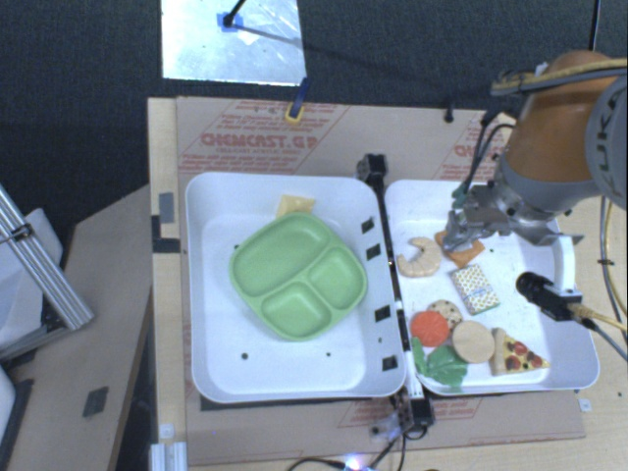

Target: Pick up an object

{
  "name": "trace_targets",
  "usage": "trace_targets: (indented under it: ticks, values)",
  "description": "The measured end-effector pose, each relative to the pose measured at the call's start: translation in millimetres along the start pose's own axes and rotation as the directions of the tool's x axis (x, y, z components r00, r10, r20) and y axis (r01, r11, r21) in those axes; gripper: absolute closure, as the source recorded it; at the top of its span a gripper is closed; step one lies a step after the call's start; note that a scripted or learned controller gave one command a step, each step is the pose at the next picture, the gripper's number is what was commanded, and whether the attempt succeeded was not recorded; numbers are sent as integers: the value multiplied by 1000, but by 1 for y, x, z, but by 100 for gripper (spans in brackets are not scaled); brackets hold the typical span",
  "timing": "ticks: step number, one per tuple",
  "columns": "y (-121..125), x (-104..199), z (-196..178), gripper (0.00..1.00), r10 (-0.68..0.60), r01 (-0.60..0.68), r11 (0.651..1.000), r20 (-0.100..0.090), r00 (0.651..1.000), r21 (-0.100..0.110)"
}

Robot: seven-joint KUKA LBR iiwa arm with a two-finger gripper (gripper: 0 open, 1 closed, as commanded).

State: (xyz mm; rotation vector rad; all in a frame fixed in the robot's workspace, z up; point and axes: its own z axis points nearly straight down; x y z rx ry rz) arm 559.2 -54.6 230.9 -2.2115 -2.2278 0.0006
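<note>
Pizza slice (517, 353), cookie (472, 341), tomato (429, 326) crowd the right bin (579, 361); jaws' state cannot be told.

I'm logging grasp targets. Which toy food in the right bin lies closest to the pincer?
The orange piece, directly beneath the pincer. The croissant sits just to its left; the other foods lie further toward the bin's front.

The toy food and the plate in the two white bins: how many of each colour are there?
Green: 2, the green plastic divided plate and green leafy toy
Yellow: 1, yellow wedge
Tan or brown: 5, croissant, orange-brown piece, cookie, round disc, pizza slice
Red: 1, tomato
Patterned: 1, box
Total: 10
</note>
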Motion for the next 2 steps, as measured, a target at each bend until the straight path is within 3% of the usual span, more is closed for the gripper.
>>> trace_targets:
  ticks: [1,2]
  values:
    - [-35,34,-3,100,0,0,1000,0,1000,-1]
    - [-28,33,0,100,3,-3,1000,1,1000,-4]
